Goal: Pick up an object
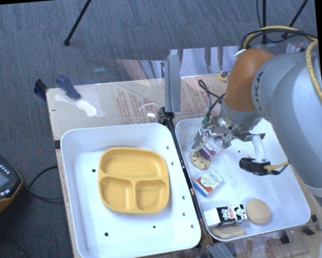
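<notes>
Nearest the camera, a flat pale tan piece (pixel 230 232) lies against the near edge of the right bin (pixel 274 191). Just behind it sit a black-and-white carton (pixel 231 213) and a round tan lump (pixel 258 211). Farther in, close to this bin's left wall, are a small red-and-white carton (pixel 210 182) and a round speckled cookie (pixel 199 159). My tool (pixel 210 142) is low over the far left part of this bin, right at the cookie's far side. I cannot tell whether it is apart or together, or whether it touches the cookie. Something pale purple shows at its tip, too blurred to name. The left bin (pixel 79 162) holds a yellow divided plate (pixel 134 179). As I judge it, nothing is lifted yet. Every object seems to rest on a bin floor, so the grasp and the lift are both left to do.
</notes>
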### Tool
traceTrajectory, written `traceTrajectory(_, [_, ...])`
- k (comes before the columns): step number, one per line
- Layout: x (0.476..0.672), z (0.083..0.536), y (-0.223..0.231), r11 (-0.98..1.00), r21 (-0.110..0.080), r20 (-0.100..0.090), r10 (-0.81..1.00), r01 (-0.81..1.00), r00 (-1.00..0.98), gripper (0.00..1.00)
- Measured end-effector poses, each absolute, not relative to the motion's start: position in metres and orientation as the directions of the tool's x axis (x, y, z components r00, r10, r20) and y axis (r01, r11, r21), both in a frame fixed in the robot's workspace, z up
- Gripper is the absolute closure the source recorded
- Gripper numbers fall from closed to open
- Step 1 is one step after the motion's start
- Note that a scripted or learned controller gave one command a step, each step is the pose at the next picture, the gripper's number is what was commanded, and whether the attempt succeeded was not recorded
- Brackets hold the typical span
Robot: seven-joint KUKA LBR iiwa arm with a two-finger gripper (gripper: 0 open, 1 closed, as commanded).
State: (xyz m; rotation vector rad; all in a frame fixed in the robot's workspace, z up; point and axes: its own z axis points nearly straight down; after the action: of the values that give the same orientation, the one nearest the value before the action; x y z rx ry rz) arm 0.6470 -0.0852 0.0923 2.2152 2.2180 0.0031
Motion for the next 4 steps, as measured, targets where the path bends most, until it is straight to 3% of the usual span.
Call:
traceTrajectory(1, [0.650, 0.105, -0.083, 0.008, 0.013, -0.003, 1.000, 1.000, -0.008, 1.00])
traceTrajectory(2, [0.649, 0.102, -0.083, 0.009, 0.008, -0.002, 1.000, 1.000, -0.009, 0.00])
traceTrajectory(3, [0.547, 0.090, -0.086, -0.003, -0.011, 0.002, 1.000, 1.000, 0.003, 0.00])
traceTrajectory(4, [0.546, 0.096, -0.088, -0.009, -0.016, 0.005, 1.000, 1.000, 0.010, 1.00])
